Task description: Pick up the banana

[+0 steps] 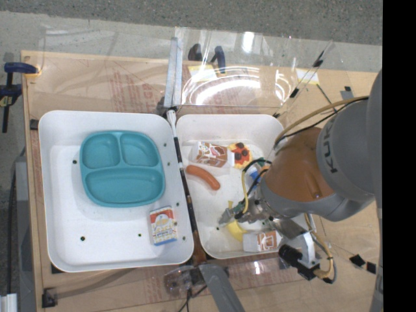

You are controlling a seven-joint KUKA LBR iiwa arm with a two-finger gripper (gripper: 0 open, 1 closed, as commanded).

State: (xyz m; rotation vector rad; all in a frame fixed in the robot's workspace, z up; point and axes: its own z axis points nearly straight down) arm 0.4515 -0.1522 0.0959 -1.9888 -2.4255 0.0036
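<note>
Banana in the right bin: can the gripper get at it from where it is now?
Probably yes. The gripper is right at the banana, nothing between them, though a packet lies close beside it.

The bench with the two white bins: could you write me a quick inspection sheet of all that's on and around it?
Surface: wooden bench bearing left bin and right bin side by side.
Job's things: banana, a yellow bit beneath the arm's wrist in the right bin, mostly hidden.
Clutter: teal divided plate and small carton in the left bin; sausage, snack packet, red-and-yellow toy and another small packet in the right bin.
Grippers: pincer low over the banana; grip cannot be judged.
Cables: coloured wires at the wrist.
Surroundings: clear plastic screen behind the bins; blue clamp at the left edge.
</note>
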